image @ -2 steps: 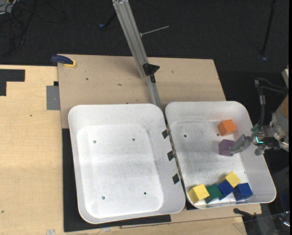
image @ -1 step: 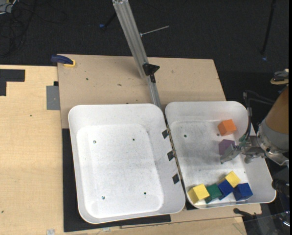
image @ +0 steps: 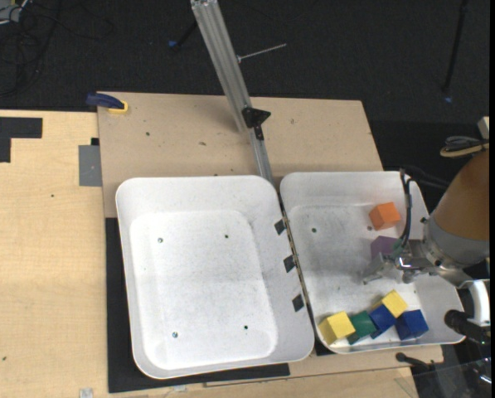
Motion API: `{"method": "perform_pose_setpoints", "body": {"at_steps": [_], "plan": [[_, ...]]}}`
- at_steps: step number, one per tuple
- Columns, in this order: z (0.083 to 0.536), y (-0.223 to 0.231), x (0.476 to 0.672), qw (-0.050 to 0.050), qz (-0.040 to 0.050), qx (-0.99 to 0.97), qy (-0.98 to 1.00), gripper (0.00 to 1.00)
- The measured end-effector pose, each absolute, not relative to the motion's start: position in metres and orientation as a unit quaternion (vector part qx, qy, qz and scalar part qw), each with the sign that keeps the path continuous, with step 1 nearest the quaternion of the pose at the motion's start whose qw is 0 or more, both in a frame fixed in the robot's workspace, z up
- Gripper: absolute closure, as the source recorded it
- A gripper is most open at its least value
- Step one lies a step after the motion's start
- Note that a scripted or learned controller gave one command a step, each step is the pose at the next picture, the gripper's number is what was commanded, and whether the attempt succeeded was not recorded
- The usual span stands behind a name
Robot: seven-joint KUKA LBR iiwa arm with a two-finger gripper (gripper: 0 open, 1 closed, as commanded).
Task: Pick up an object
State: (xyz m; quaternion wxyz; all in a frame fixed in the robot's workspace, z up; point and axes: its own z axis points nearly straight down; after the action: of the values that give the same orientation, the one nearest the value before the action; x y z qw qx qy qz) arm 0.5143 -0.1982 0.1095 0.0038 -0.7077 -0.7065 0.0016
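Risk entry: your tool (image: 388, 265), finger state indiscernible, hung in the right bin (image: 330, 193) just beside the purple block (image: 383, 245); closing off-centre, you risked nudging it away ungrasped.

Bins: you see two shallow white plastic bins (image: 199, 191), smooth, with a dull sheen and grey scuffing on the floors.
Bench: the pale wooden bench top (image: 40, 247) looks matt and faintly grained.
Blocks: the small orange block (image: 385, 215) and yellow block (image: 339, 326) look smooth and matt.
Rail: the ribbed silver metal rail (image: 222, 56) shines softly.
Arm: the glossy orange band (image: 471, 201) catches light.
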Motion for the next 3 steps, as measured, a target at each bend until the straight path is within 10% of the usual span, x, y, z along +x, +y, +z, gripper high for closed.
{"method": "perform_pose_setpoints", "body": {"at_steps": [1, 2, 3], "plan": [[0.091, -0.198, 0.515, 0.002, 0.0003, -0.709, -0.706, 0.00], [0.102, -0.199, 0.514, 0.002, 0.0001, -0.710, -0.704, 1.00], [0.145, -0.194, 0.512, 0.000, -0.0004, -0.706, -0.708, 1.00]]}}
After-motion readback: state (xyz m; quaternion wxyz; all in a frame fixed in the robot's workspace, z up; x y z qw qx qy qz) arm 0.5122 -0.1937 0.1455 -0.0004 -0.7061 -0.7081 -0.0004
